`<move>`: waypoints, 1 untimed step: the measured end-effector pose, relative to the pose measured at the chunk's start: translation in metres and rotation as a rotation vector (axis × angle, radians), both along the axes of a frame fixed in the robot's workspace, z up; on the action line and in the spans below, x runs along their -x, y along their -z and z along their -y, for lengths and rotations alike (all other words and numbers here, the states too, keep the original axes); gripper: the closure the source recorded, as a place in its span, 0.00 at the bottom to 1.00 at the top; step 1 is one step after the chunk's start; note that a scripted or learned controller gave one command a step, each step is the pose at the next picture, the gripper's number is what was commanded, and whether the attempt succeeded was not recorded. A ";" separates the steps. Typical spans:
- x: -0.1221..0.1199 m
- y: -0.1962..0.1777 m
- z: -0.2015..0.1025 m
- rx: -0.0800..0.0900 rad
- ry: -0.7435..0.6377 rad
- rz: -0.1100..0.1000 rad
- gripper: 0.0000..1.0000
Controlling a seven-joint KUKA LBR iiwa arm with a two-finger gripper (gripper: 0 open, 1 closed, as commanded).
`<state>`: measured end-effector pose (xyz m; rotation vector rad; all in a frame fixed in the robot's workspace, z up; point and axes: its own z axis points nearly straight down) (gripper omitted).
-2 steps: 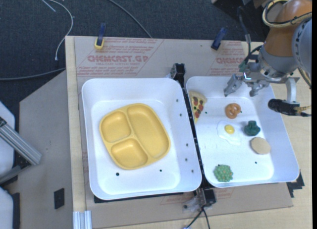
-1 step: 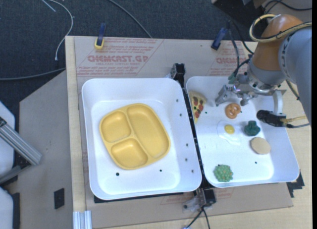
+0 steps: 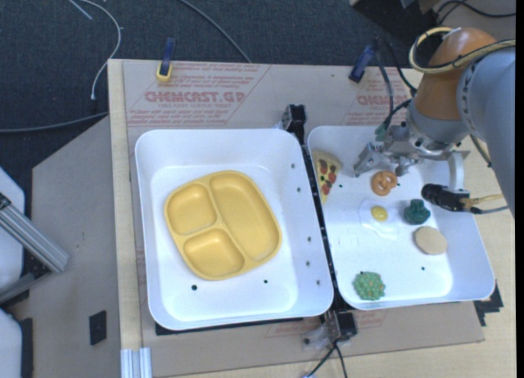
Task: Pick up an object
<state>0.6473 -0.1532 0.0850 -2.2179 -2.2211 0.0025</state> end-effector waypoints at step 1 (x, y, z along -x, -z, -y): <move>-0.001 -0.012 0.000 0.000 -0.001 0.004 1.00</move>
